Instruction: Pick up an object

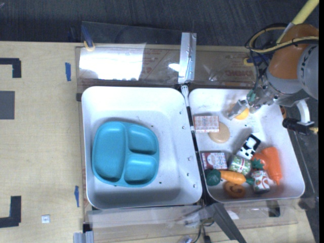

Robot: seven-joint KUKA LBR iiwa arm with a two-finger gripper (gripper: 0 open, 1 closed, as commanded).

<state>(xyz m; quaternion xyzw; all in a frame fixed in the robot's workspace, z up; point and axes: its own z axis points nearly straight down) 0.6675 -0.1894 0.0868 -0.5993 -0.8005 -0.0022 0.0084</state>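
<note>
Just beneath the hand point(242, 109) lies a yellow piece point(243, 114).

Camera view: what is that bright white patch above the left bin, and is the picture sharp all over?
In the camera view, the patch is glare on a clear sheet behind the left bin; the blue plate looks crisp under even light, while the gripper and the yellow thing beside it over the right bin look soft.
</note>
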